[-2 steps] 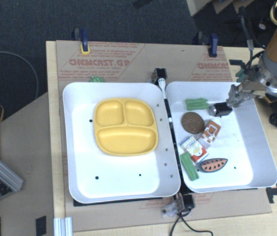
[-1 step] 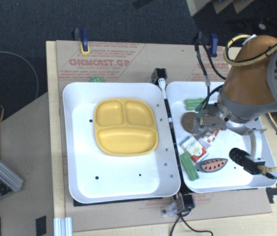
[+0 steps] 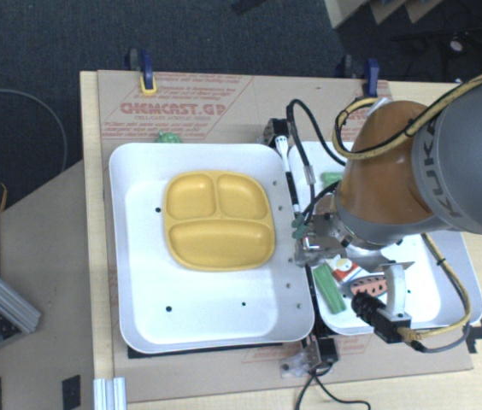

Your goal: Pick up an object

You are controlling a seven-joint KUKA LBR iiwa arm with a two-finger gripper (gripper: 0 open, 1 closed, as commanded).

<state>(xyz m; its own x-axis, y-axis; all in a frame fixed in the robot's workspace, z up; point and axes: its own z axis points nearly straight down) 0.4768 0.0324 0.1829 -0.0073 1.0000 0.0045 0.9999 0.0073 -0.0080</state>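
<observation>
My grey arm with its orange band (image 3: pixel 386 165) hangs low over the right bin (image 3: pixel 459 267) and covers most of it. The gripper (image 3: pixel 343 267) is down in the bin's front left part, among small objects. A green stick-shaped object (image 3: pixel 327 295) lies just left of it along the bin's left wall. A red and white object (image 3: pixel 344 272) shows right under the wrist. Another green object (image 3: pixel 331 179) peeks out at the arm's far edge. I see nothing clearly held.
The left bin (image 3: pixel 138 254) holds a yellow divided plate (image 3: pixel 220 220) in its far half. Black cables (image 3: pixel 296 143) loop over the wall between the two bins. A brown board (image 3: pixel 181 105) lies under both bins, clamped at its far edge.
</observation>
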